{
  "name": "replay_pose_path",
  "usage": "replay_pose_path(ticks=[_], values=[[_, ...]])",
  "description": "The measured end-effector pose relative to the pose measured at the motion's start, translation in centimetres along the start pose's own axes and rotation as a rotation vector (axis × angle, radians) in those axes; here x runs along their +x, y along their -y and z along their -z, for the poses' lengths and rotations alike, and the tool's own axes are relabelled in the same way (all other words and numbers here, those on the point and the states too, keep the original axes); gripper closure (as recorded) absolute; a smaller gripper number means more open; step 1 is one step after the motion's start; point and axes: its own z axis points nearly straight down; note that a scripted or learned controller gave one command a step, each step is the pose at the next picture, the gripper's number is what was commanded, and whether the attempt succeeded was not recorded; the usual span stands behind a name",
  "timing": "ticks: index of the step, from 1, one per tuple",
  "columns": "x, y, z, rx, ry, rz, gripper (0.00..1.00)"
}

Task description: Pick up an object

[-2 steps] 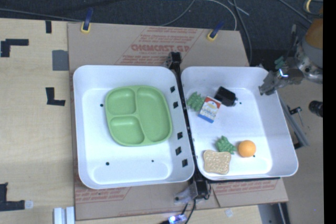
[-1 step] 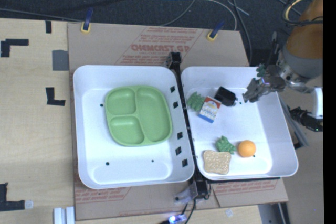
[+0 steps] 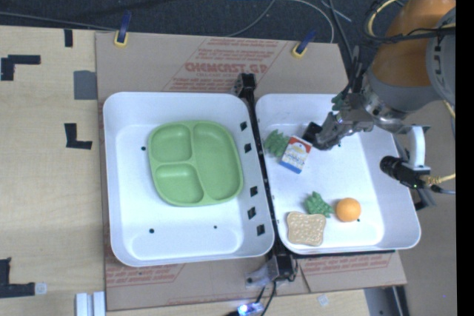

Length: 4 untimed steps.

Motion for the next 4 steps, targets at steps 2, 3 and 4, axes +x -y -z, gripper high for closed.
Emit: replay_pose_path(ticks=[2,3,4], values=[[9.8,3.0,0.1,0.001,-0.001,0.001,1.0],[15.1,3.6,0.9,-0.001,-0.001,0.002,1.0],[19.7,4.1,1.1,0.0,0.0,0.0,1.0]])
